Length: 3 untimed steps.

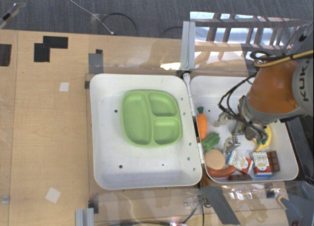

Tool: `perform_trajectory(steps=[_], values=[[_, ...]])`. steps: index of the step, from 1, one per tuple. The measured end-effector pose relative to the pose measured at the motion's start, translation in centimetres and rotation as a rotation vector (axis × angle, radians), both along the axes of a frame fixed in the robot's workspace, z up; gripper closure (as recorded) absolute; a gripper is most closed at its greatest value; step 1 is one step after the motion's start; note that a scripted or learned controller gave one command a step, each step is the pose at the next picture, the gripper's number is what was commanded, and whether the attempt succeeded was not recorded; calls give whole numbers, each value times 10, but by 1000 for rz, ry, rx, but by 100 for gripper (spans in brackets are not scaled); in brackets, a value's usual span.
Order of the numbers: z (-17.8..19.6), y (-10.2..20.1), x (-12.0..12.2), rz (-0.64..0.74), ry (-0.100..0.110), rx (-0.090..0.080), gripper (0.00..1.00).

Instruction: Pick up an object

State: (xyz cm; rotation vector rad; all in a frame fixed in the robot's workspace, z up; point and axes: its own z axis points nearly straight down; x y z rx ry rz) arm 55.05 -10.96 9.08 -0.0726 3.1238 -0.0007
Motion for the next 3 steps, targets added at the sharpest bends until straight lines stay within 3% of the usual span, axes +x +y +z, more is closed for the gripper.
perform_trajectory(steps=[2, 3], values=[[-1, -49, 15, 82, 1, -3, 0], [14, -48, 20, 85, -16, -6, 100]])
